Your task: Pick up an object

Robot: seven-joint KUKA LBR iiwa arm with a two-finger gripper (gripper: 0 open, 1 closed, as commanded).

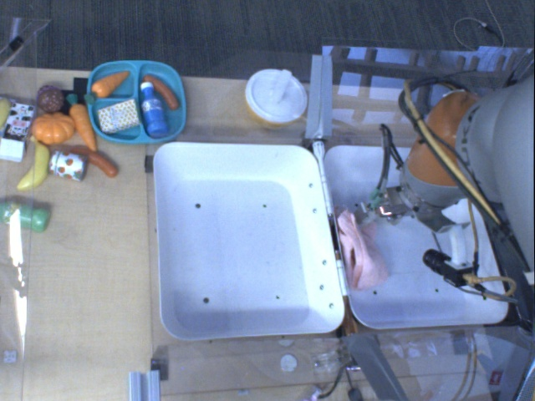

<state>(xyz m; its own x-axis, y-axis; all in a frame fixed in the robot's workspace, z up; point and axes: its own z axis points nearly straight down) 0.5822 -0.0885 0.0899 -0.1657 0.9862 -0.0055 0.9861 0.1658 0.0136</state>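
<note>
A: Where's the thing to pick?

B: A pink cloth point(358, 249), crumpled, lying in the right bin point(401, 307) against its left wall, abt 9 o'clock from the bin's centre. The left bin point(234, 232) sits just beside it.

A: And the arm?

B: The gripper point(386, 210) sits over the right bin, at roughly 1 o'clock from the cloth, near its top end but apart from it. As for how the fingers stand, he can't tell; wrist and cables hide them. Nothing is visibly held.

A: How will the cloth handle?

B: Prob. light, soft, limp. It'll sag and drape when lifted, no stiffness, not fragile. A pinch on a raised fold near the bunched middle looks best; a flat edge could slip out. It's close to the bin wall, so approach needs care there.

A: Other stuff around?

B: On the surface at 10–11 o'clock: a teal divided plate point(171, 86) w/ toy food, loose toy veg, and a white lidded bowl point(276, 96) at 12.
</note>
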